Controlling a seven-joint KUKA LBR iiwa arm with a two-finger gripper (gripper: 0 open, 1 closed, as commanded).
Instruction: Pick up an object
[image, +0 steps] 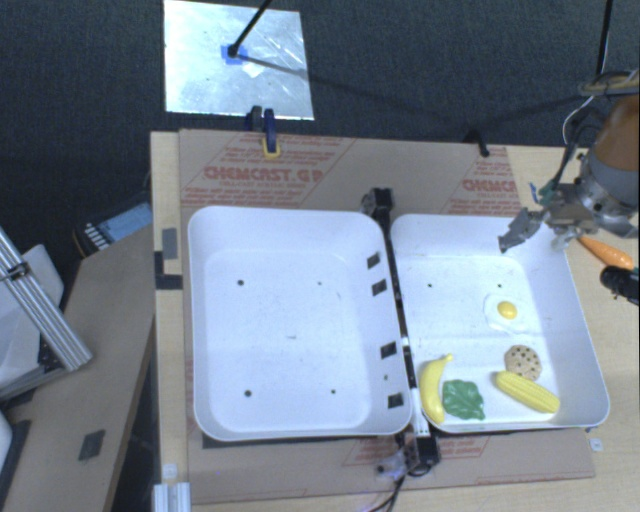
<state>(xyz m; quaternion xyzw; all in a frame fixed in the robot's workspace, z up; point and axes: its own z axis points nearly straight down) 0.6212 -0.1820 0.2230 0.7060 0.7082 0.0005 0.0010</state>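
Camera view, end effector (522, 232) grip unclear above right bin (450, 275), fried egg (506, 311), cookie (522, 361), corn (527, 392), banana (433, 388), green leaf (464, 400) crowded near front

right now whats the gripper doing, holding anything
gripper: above the far right corner of the right bin, nothing between its fingers; open or shut cannot be told.

Robotics lab test cell, not a home or shop. Two bins (290, 235) sit clipped together on a printed board (300, 165) over a plain bench (120, 300), with dark carpet (80, 90) behind the board. Left of the bins stands an aluminium rail (35, 310); behind them a foil sheet (238, 58) lies on the carpet, cables (400, 100) trailing nearby.
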